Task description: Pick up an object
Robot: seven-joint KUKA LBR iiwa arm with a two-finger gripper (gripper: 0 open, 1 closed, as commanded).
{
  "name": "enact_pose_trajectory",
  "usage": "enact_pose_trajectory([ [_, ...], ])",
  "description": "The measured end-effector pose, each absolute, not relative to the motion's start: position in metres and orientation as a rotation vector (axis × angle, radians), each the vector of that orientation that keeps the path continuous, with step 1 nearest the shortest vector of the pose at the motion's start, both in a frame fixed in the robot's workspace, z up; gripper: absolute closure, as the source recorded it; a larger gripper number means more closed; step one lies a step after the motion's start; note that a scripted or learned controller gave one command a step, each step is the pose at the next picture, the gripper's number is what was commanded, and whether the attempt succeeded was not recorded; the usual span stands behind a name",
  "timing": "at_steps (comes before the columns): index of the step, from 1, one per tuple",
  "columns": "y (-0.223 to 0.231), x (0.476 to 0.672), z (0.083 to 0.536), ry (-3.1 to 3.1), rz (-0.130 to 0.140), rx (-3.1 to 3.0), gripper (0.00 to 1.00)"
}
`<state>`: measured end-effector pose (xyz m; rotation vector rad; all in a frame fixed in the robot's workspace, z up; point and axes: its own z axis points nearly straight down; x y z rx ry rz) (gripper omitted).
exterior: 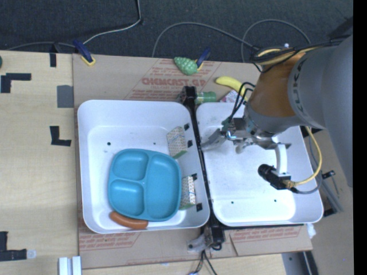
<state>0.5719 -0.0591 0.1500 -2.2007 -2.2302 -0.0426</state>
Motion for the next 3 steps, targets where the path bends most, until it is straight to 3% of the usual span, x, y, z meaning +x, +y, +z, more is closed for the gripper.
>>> enact_pose_trajectory([
  [1,-0.087,0.669,0.213,-2.226,0.0,-2.221,0.0],
  [2,-0.095,0.636,0.086,-2.223,-0.001,-2.221,0.0],
  [3,-0.118,0.669,0.086,-2.226,-0.001,-2.222,0.0],
])
